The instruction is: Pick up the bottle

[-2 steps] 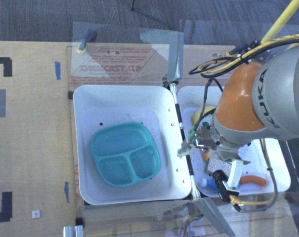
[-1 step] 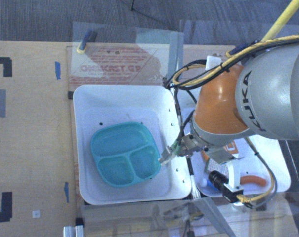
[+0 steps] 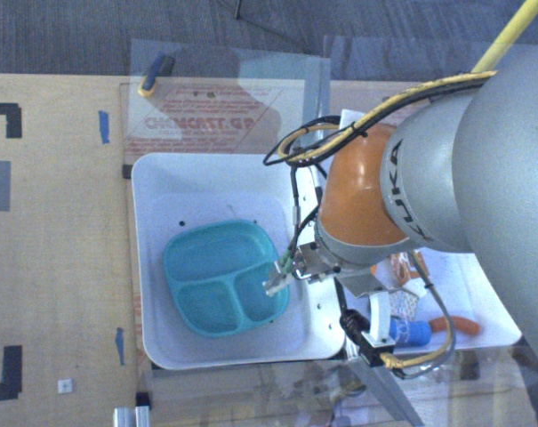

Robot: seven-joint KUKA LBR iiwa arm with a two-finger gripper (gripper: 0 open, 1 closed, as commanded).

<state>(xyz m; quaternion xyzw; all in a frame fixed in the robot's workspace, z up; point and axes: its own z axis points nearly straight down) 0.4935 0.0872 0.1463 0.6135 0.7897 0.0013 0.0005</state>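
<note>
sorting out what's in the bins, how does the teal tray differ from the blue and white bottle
The teal tray lies flat and in full sight in the left bin; the bottle lies on its side in the right bin, partly hidden by the arm. The tray is one colour and far larger, split into compartments; the bottle is white with a blue end. The hand hangs over the tray's right edge, away from the bottle.

The grey arm (image 3: 482, 149) wears an orange band (image 3: 362, 194), black-and-yellow cables (image 3: 375, 118), and seemingly "KUKA" lettering.
</note>
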